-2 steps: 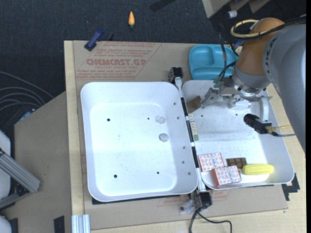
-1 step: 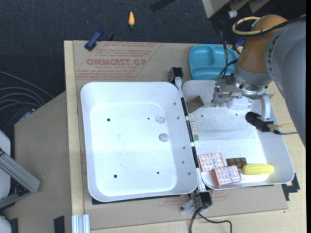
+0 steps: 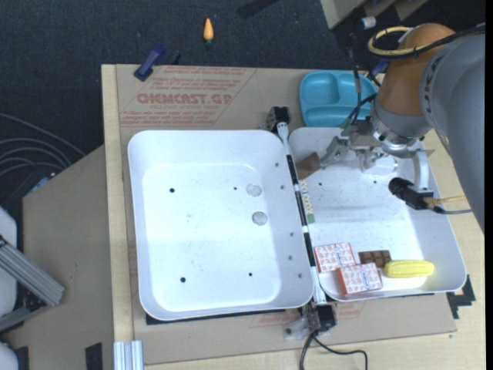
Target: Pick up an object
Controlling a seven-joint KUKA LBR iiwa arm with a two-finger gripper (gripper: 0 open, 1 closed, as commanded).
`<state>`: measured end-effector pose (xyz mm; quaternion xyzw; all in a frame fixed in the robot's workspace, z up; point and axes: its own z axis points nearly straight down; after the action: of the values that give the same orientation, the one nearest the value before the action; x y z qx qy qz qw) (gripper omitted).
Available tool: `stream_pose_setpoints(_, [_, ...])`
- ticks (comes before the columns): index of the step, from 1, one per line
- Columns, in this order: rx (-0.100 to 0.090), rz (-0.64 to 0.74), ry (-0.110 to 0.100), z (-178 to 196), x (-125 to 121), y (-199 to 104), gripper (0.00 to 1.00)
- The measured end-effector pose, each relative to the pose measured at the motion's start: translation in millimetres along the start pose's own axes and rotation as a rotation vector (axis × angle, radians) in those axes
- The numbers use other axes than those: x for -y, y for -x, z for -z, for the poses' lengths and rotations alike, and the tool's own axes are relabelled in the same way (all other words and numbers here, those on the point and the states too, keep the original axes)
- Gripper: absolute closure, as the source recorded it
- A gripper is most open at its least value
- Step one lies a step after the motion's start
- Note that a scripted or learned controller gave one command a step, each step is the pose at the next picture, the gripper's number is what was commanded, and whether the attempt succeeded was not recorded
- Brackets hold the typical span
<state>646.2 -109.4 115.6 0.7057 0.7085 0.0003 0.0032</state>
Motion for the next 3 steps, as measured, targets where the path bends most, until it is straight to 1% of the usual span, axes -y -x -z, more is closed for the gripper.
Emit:
stream_pose_setpoints(1, [0.001,0.001,0.003,10.4,-0.7,-0.1,1.00])
stream_pose_setpoints(2, [0.001,0.001,0.002,10.2,-0.6,-0.2,0.00])
stream_pose_setpoints(3, [-0.005,-0.005,-0.007,-30.8,144.9,17.2,0.00])
